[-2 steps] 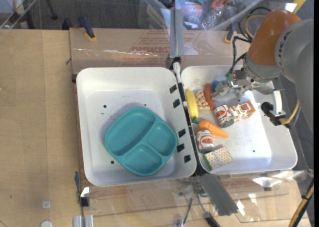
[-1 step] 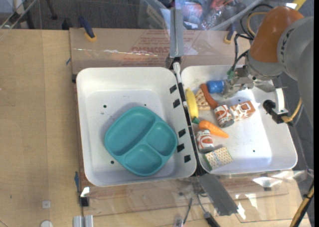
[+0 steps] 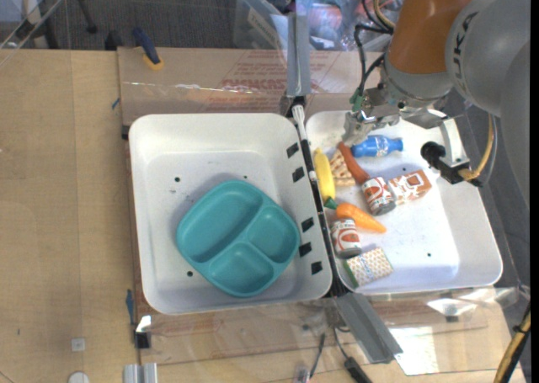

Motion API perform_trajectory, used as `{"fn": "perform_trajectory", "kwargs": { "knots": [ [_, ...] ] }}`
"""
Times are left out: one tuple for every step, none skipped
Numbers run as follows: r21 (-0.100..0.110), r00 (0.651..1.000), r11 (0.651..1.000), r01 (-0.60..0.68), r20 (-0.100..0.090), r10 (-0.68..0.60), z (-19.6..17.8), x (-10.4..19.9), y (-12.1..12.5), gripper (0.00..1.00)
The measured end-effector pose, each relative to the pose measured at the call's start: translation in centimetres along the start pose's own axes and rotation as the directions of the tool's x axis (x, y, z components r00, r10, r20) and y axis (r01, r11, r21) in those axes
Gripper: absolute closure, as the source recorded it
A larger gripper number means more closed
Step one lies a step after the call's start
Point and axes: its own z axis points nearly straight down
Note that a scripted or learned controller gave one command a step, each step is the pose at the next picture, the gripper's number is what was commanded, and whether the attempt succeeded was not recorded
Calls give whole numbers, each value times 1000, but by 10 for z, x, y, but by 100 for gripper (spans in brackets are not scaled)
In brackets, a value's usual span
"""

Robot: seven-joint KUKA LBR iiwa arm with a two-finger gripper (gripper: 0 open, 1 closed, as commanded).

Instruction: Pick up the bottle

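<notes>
The dark lettering on the grey arm (image 3: pixel 497 36) near its orange band is cut off and cannot be made out; the red and white cans (image 3: pixel 381 194) and the patterned carton (image 3: pixel 369 266) in the right bin (image 3: pixel 455 247) carry print too small to read. The faint reddish print on the cardboard sheet (image 3: pixel 227 74) behind the bins is likewise illegible.

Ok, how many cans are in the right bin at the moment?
2. One can lies mid-bin beside the carton. The other can is near the divider, just below the carrot. More could be hidden under the arm at the bin's far end.
</notes>
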Motion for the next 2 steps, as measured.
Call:
{"fn": "perform_trajectory", "kwargs": {
  "knots": [
    [0, 766, 766, 642, -1, -642, -2, -56, -28, 100],
    [-1, 905, 905, 425, 0, -425, -57, 12, -40, 100]
  ]
}}
